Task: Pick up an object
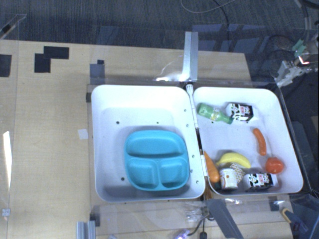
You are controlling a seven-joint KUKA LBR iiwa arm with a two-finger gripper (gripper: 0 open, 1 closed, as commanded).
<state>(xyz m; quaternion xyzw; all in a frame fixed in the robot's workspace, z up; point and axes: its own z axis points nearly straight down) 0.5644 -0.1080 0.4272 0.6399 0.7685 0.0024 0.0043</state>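
Note:
The right bin (284, 128) holds several small items. A green bottle (214, 113) lies at its far left, beside a black-and-white carton (240, 112). An orange sausage (259, 141) lies toward the right wall, with a red tomato (274, 165) below it. Along the near side are a yellow banana (234, 159), an orange carrot (211, 168) against the left wall, a small patterned cup (229, 179) and a second black-and-white carton (259, 180).
The left bin (109, 133) holds a blue divided tray (157, 159). A metal post (191, 56) rises behind the seam between the bins. A cable (209, 4) loops on the dark floor beyond the bench. Equipment (296, 66) sits at the far right.

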